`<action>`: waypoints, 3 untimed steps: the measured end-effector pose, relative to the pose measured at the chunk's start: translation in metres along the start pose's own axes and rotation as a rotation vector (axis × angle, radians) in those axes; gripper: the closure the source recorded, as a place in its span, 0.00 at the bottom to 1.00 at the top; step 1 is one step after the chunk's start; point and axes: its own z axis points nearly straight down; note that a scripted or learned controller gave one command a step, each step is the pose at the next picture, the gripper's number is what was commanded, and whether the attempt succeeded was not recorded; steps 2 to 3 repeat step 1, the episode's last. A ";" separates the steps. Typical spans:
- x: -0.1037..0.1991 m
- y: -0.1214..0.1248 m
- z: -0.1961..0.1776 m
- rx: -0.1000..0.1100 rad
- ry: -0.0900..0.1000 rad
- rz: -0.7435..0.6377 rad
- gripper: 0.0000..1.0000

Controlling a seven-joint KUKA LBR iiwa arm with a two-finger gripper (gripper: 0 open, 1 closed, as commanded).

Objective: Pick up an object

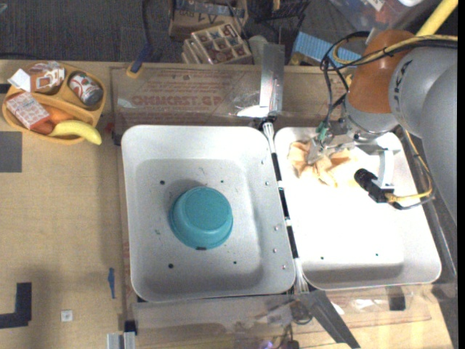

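Tan crumpled object (314, 162) lies under my gripper (324, 143) at the right bin's (363, 253) far corner; whether I pinch it, I cannot tell. Teal bowl (202, 217) sits in the left bin (145, 158).

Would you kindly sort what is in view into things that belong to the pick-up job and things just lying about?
Belongs to the job:
- gripper, low in the right bin
- tan object beneath it
- teal bowl in the left bin

Just lying about:
- banana and snack tray at the far left
- cardboard box behind the bins
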 end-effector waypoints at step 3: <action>0.033 0.011 -0.082 0.011 0.005 -0.183 1.00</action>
